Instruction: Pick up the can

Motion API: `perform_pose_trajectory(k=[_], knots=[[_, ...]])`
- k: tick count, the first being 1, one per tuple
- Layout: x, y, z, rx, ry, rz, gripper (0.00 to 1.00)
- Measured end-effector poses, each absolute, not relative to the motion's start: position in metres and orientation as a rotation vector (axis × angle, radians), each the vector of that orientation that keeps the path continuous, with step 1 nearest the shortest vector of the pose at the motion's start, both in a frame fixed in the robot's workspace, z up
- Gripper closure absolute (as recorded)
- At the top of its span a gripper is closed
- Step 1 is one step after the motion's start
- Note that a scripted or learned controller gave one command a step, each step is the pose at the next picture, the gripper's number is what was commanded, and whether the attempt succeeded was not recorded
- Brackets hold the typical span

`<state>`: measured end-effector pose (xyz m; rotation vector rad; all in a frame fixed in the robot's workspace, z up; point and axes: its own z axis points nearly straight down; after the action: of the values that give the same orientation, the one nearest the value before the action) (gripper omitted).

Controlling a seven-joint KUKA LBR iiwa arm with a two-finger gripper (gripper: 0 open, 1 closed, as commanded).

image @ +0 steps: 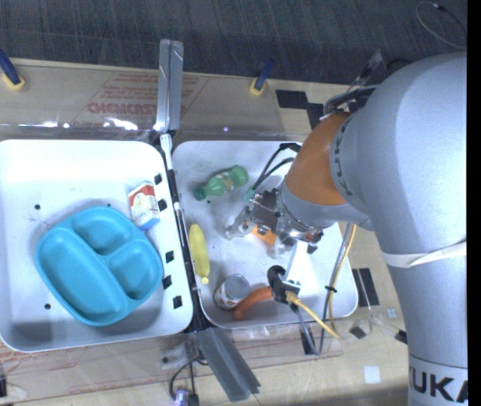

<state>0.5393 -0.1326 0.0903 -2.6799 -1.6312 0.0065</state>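
Two white bins are set side by side, parted by a narrow divider ridge. The right bin (333,294) is crowded: much of its right half is covered by the grey arm (418,159) with its orange band, and little bare floor is seen except a patch near the top left corner. The left bin (12,227) has open floor along its top and left walls.

In the left bin a blue divided tray (96,265) is lying toward the lower middle; a small red-and-white carton (144,204) is placed just beside the tray's upper right edge, close to the divider.

In the right bin a green bottle (221,182) is lying on its side near the top. A yellow banana-like piece (198,252) is lying along the left wall. The can (232,292) is found near the bin's lower wall, tilted, its open end showing. An orange carrot-like piece (253,303) is touching the can's right side.

The gripper (253,218) is seen at mid-bin, above the can and apart from it. Whether its grip is closed or parted cannot be told; nothing is visibly held.
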Motion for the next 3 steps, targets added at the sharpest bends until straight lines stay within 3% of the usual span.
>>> perform_pose_trajectory(k=[1, 2, 3], knots=[[0.618, -0.114, 0.185, -2.669, -1.654, 0.002, 0.0], [0.532, -0.101, 0.09, -2.709, -1.581, 0.007, 0.0], [0.61, -0.081, 0.192, -2.759, -1.497, 0.003, 0.0]])
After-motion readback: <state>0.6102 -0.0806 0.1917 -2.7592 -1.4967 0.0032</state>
